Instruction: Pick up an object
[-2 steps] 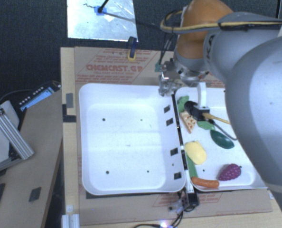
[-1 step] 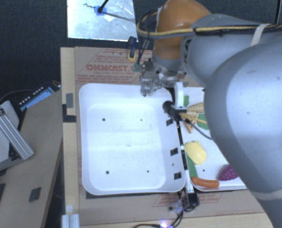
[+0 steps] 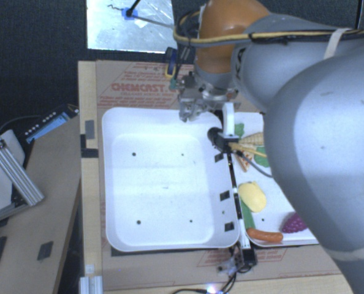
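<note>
Overhead, grey arm's jaws (image 3: 188, 112), state unclear, hover at twelve o'clock of shallow white left bin (image 3: 117, 164); should shift toward pale yellow lemon-shaped toy (image 3: 252, 196).

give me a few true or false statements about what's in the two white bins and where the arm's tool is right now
1. The tool is over the far edge of the left bin. True.
2. A purple bunch of grapes lies in the left bin. False: it lies in the right bin, near its front edge.
3. A yellow lemon-like fruit lies in the right bin. True.
4. An orange carrot-like piece lies at the far end of the right bin. False: it lies at the near end, beside the grapes.
5. The tool holds the corn cob. False: the cob lies in the right bin, apart from the tool.
</note>
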You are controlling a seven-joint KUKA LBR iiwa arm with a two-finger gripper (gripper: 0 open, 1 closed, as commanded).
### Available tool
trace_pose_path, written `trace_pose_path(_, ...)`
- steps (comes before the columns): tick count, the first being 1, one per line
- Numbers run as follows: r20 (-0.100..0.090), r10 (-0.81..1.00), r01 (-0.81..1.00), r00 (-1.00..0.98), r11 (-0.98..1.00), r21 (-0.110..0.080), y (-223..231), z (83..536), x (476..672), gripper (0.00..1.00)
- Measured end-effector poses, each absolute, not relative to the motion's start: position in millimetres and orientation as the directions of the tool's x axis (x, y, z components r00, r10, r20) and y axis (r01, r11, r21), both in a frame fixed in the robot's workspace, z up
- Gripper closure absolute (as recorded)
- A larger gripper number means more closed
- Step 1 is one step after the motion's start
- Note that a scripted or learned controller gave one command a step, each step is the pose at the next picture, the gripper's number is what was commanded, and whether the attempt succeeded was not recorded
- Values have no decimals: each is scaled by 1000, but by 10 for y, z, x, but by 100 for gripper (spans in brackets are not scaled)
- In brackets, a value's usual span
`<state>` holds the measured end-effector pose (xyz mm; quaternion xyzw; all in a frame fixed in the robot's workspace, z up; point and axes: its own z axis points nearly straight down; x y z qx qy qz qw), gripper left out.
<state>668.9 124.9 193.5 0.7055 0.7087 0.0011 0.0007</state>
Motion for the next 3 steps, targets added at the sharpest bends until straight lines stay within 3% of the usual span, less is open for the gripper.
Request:
trace_pose_path(1,2,1000,1000,-6,6,3,1553,2155,6689,100)
trace_pose_path(3,0,1000,1000,-6,6,1,1879,1430,6686,100)
